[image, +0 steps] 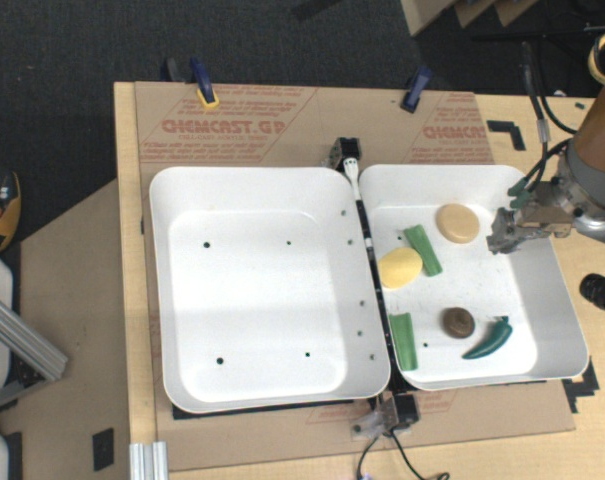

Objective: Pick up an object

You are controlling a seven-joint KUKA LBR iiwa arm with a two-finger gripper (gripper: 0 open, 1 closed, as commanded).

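Observation:
The right bin [542, 298] holds several small objects. A tan round piece [459, 222] lies near the back, with a green bar [421, 249] and a yellow lemon-like lump [401, 267] to its left. Nearer the front lie another green bar [403, 340], a brown round piece [457, 320] and a teal curved pepper [489, 338]. My gripper [509, 231] hangs over the bin's right side, just right of the tan piece, with nothing seen between its fingers.
The left bin [182, 268] stands beside the right one on a cardboard sheet [282, 118]. Blue clamps [202, 83] [416, 88] hold the sheet at the back edge. A cable [542, 118] runs down toward the arm.

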